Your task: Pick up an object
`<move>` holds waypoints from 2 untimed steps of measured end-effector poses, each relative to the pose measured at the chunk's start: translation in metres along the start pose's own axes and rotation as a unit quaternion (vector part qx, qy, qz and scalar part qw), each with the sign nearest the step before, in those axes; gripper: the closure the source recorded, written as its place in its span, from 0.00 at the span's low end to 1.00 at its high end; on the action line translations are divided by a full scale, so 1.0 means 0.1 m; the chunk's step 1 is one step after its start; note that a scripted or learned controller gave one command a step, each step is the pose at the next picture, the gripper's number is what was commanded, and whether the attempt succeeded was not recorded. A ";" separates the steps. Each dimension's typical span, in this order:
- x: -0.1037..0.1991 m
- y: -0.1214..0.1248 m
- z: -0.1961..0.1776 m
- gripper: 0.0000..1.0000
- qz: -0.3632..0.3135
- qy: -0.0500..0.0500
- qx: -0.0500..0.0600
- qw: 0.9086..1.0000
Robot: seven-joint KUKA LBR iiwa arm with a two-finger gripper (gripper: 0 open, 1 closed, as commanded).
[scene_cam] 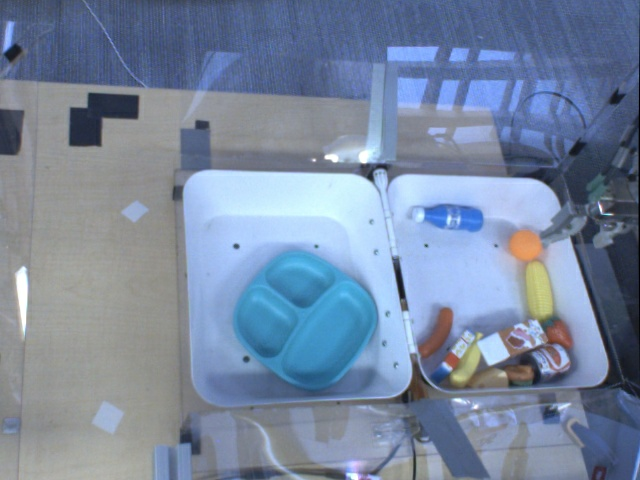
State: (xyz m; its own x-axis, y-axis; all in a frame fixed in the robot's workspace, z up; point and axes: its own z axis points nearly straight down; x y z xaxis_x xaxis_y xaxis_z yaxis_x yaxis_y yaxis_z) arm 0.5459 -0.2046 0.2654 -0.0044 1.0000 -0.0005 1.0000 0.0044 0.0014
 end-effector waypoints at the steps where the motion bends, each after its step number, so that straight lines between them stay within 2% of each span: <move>1: 0.02 -0.15 1.65 0.00 0.215 0.002 -0.002 0.977; 2: 0.02 -0.14 1.54 1.00 0.214 0.002 -0.004 0.977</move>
State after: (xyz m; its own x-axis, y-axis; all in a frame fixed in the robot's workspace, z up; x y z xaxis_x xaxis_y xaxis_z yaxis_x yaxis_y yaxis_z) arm 0.5321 -0.2024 0.1113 0.4148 0.9099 0.0054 0.9098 -0.4149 0.0077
